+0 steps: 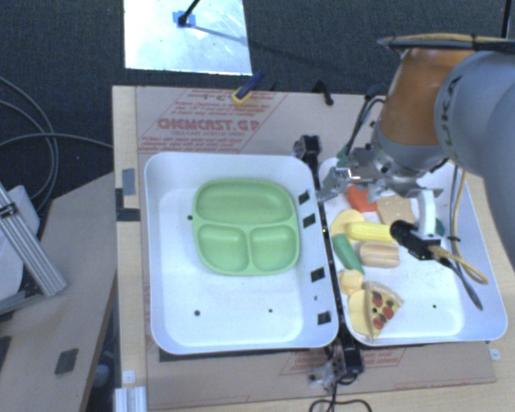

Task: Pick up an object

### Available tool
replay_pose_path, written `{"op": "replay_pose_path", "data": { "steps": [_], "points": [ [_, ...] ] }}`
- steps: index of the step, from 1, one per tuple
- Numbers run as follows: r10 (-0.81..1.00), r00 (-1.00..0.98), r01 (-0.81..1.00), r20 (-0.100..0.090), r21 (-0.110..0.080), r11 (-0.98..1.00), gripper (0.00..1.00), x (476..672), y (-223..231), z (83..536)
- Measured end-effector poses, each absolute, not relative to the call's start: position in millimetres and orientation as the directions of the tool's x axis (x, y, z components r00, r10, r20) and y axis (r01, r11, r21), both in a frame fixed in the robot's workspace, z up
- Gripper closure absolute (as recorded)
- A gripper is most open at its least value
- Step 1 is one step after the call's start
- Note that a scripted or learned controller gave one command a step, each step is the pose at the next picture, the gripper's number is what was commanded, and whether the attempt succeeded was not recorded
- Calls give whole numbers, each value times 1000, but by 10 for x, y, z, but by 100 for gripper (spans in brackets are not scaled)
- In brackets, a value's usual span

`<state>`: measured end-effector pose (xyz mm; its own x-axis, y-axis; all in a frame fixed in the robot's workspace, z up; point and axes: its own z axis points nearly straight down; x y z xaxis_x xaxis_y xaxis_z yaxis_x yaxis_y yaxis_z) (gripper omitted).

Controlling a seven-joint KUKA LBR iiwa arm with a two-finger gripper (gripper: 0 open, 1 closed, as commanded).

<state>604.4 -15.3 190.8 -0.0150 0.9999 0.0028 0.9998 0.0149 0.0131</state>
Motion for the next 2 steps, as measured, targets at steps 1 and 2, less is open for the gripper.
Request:
{"op": "replay_pose_path", "data": {
  "steps": [1,2],
  "points": [
    [1000,-9,1000,1,9,9,0,6721,119,1855],
    [1000,0,1000,1,-3,0,0,6058,224,1843]
  ]
}}
